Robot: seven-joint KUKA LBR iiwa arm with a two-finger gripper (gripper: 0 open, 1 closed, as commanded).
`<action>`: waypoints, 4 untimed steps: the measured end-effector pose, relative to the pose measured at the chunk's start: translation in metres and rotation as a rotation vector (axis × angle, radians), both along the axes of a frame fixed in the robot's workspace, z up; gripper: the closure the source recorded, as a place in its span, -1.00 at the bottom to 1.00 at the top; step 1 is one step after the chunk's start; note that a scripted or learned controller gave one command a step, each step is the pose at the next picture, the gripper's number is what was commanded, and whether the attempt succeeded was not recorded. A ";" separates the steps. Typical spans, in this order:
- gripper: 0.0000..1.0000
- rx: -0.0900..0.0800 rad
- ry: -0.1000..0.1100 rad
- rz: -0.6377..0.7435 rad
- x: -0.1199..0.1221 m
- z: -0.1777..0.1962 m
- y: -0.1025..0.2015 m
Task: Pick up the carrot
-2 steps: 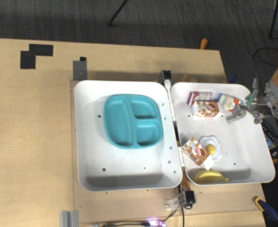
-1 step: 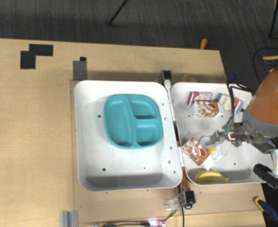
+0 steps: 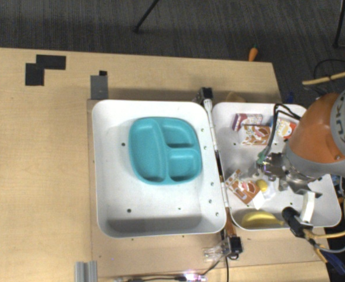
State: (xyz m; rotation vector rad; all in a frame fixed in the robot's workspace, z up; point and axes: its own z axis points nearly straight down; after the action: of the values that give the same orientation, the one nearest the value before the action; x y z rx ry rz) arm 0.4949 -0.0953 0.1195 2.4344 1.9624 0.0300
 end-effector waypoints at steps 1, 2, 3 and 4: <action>-1.00 0.003 0.018 -0.129 0.073 0.067 0.049; -1.00 -0.002 0.019 -0.056 0.079 -0.031 -0.024; -1.00 -0.008 0.019 0.265 0.086 -0.006 -0.093; -1.00 -0.002 0.018 0.012 0.007 -0.033 -0.096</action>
State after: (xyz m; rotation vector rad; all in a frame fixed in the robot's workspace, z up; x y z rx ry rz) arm 0.5023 -0.1915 0.0861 2.4303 1.9826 0.0060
